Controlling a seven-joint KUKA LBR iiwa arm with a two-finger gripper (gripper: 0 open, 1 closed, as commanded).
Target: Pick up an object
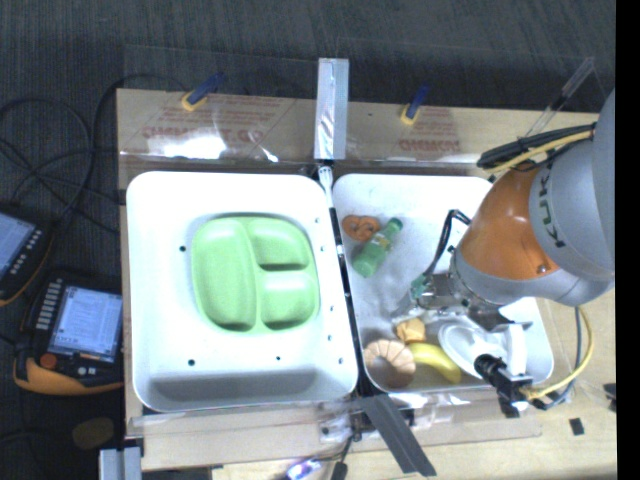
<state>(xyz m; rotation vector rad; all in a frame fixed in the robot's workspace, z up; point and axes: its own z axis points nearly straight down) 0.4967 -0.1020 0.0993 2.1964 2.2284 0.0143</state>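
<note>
In the right bin [400,193] lie a green bottle [375,251], a small orange-brown toy [359,227], a tan round piece [389,360], a yellow banana [436,361], a small tan lump [410,330] and a white cup-like thing [462,343]. My gripper [440,303] hangs low over the bin's front half, just above the tan lump and the white thing. The wrist and orange band hide its fingers.
The left bin [160,268] holds a green divided tray [255,271]. A clear divider post [332,108] stands at the back between the bins. Cables and a tablet [85,323] lie off the bench to the left. The arm covers the right bin's right side.
</note>
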